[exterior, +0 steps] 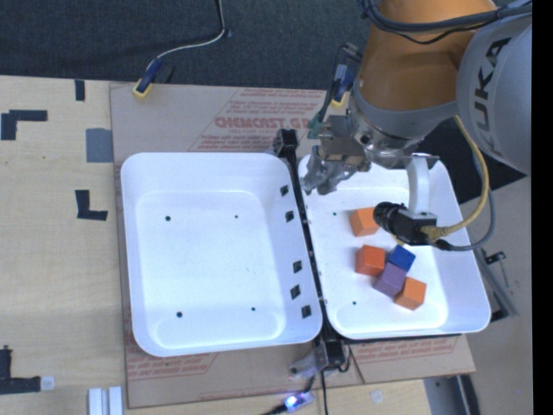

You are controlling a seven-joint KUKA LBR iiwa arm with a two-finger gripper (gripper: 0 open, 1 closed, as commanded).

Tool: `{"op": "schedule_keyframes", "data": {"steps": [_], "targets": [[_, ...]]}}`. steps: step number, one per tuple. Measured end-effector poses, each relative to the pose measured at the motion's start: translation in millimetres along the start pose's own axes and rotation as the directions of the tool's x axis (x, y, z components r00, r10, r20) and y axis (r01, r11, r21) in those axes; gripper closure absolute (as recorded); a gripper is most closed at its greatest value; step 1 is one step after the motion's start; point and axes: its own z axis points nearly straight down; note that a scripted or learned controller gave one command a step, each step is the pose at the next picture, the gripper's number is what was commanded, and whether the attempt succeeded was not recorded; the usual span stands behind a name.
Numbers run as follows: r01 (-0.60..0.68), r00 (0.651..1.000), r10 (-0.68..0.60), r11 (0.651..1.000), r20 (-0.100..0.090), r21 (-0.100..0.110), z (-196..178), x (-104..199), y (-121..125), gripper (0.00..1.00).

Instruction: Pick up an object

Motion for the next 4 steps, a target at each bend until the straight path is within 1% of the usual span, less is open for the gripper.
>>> {"op": "schedule_keyframes", "data": {"steps": [1,2,3,4], "targets": [[0.000,1.000,0.000,1.000,0.000,0.001,53.7,-26.1,-12.3,1.00],[0.008,1.000,-0.008,1.000,-0.003,-0.016,-43.0,14.6,37.1,1.00],[0.006,1.000,-0.006,1.000,-0.002,-0.007,-63.7,41.4,36.2,1.00],[0.005,1.000,-0.005,1.000,-0.001,-0.018,-170.4,36.7,115.0,1.00]]}}
